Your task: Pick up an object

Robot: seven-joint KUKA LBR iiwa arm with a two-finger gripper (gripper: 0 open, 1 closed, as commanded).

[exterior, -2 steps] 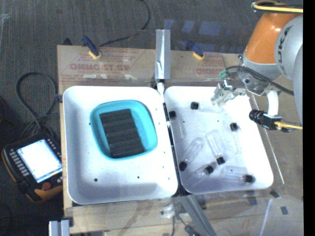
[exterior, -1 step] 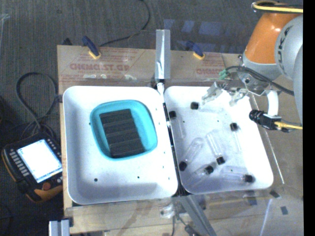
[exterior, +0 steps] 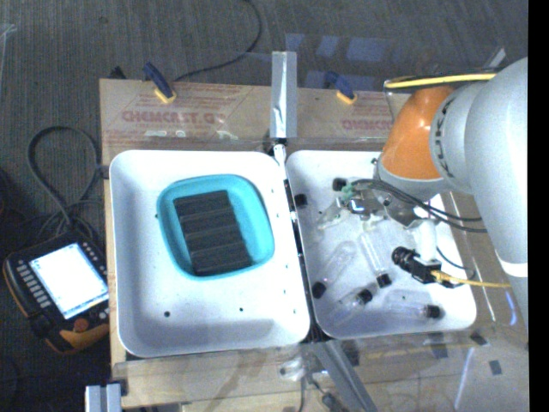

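My gripper (exterior: 367, 202) is low over the upper middle of the right bin (exterior: 463, 320), under the orange wrist band. Several clear plastic pieces with small black caps lie scattered in that bin: one (exterior: 340, 259) lies just below the gripper, and others (exterior: 364, 297) (exterior: 432, 312) are near the front wall. A small green-tinged piece (exterior: 346, 197) sits right at the gripper's left side. I cannot make out anything held.
The left bin (exterior: 137, 316) holds a teal dish (exterior: 257, 206) with a black ridged block (exterior: 213, 230) in it. A metal divider post (exterior: 283, 93) stands at the back between the bins. A teach pendant (exterior: 60, 286) lies left of the bench.
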